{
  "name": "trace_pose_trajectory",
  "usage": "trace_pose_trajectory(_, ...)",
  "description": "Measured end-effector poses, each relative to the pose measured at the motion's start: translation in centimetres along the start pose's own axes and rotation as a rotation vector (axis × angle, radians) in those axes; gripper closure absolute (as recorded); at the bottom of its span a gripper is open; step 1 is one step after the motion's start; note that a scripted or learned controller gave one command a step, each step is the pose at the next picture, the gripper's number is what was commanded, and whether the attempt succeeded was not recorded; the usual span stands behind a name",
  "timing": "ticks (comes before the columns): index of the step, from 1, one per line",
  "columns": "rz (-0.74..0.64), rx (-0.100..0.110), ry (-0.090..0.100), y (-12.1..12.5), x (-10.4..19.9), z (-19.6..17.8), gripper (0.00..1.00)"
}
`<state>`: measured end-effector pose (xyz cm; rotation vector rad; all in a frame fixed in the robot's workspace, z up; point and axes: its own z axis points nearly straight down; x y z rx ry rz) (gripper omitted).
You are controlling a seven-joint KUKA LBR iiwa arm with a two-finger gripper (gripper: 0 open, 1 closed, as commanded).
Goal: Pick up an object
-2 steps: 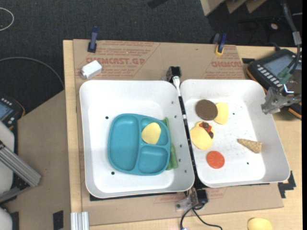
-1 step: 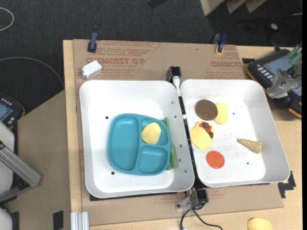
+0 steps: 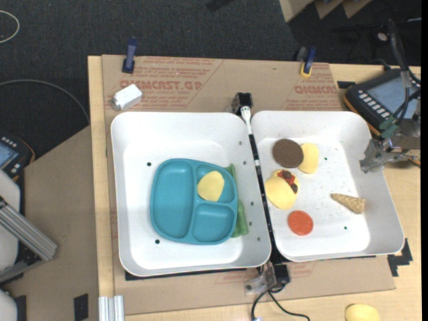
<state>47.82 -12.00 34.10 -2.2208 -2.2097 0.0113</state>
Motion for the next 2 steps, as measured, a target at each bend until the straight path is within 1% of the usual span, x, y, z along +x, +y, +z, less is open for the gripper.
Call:
trace_pose_trajectory(1,-0.006,-0.033,-0.006,0.0,0.3,-16.1,1.00)
trace_pose_trajectory(2,-0.002,0.000,0.001,0.0,-0.7,-4.2,1.00)
